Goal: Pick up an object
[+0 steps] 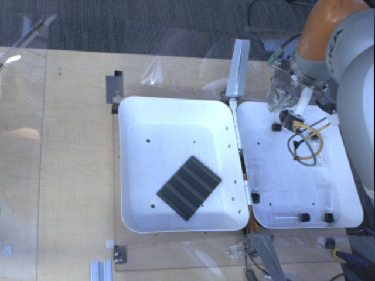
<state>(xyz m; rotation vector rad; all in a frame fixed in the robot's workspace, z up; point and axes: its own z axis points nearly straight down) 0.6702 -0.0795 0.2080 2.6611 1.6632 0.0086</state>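
Gripper (280, 101) at the end of the grey arm (354, 69) hangs over the far left part of the right bin (281, 180), close to that bin's far rim and just right of the divide between the two bins. From this slanted overhead view it cannot be told whether it is open or closed, and nothing can be seen held in it. An orange band (331, 10) wraps the arm above the wrist, at the far right of the scene. The one clear object to pick, a dark ribbed slab (190, 187), lies flat in the left bin (135, 157), turned diagonally, on the floor of the bin toward its near right side. It touches no wall and sits well apart from the gripper, in the other bin. Two small black pieces (304, 217) sit by the near rim of the right bin, too small to identify. Both bins rest side by side on the pale wooden bench (64, 157).
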